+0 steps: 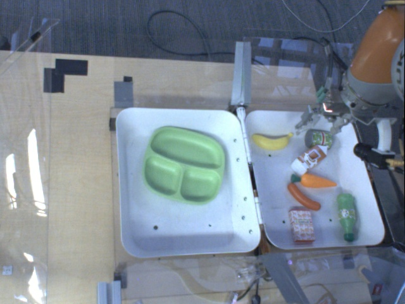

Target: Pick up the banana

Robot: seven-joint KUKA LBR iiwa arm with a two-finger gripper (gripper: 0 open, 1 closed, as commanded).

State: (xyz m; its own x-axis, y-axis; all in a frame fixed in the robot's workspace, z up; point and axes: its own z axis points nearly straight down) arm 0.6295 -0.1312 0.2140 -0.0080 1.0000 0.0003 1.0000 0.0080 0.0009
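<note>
While the wooden counter (76, 189) stretches bare on the left, the left white bin (136, 233) holds a green divided plate (185, 163) with three compartments, lying flat near the bin's middle. Just right of the divider between the bins, the banana (271, 142) lies at the far left corner of the right white bin (275, 223), curved, its right tip pointing toward the arm. Near of it and further right, a small white bottle (308, 160) lies tilted, with a toy carrot (317, 182) just below it and a red-brown sausage (304, 198) beside that. A red packaged box (302, 225) sits at the near edge, and a green bottle (346, 215) lies to its right. A small can (319, 137) stands at the far side of the right bin, right of the banana. Above the can hangs the pincer (321, 120), fingers spread apart, clamped on nothing and clear of the banana. The grey arm with its orange band (378, 43) comes in from the far right.
</note>
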